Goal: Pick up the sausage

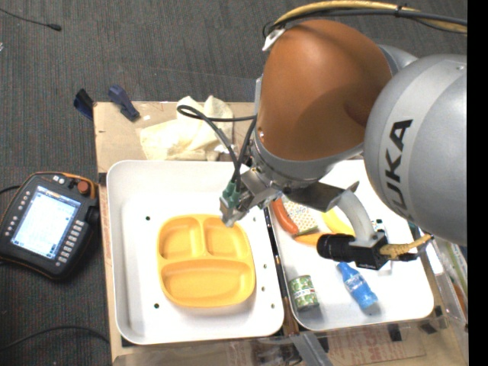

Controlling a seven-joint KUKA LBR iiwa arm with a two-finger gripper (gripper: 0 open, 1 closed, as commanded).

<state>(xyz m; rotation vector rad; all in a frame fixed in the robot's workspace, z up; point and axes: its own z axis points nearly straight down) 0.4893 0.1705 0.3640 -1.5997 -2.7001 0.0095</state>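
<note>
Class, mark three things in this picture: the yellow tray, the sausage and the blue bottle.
Tray (204, 280): camera view, bottom compartment floor.
Sausage (285, 217): camera view, middle of its visible length.
Bottle (357, 287): camera view, middle of its body.

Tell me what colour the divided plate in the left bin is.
Yellow-orange all over; the plate shows plainly in the camera view, lying in the left bin.

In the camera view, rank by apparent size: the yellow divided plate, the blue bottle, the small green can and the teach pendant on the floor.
1. Yellow divided plate
2. Teach pendant, though it lies lower, on the floor, so it may look smaller than it is
3. Blue bottle
4. Green can, only slightly smaller than the bottle
</note>
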